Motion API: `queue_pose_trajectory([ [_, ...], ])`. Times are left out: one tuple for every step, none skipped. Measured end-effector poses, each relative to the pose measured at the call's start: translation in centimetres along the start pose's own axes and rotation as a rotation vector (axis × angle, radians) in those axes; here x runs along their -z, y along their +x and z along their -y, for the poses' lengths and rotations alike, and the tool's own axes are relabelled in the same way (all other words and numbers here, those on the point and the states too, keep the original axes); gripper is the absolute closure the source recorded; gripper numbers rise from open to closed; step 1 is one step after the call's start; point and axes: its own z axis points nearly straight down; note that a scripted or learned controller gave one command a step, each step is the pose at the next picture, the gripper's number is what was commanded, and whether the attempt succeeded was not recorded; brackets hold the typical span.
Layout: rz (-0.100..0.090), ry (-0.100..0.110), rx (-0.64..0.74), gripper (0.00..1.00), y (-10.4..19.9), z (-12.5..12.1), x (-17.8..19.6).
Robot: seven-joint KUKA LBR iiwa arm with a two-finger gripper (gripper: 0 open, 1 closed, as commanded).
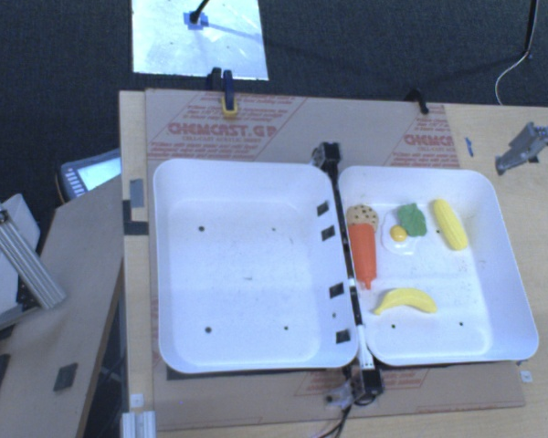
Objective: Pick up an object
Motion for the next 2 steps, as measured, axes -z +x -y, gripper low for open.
queue_pose_trajectory([
  [0.004,0.001,-0.009,0.00,-4.00,-3.52,11.16],
  [-0.002,0.015,-0.006,0.00,-3.83,-3.40,10.44],
])
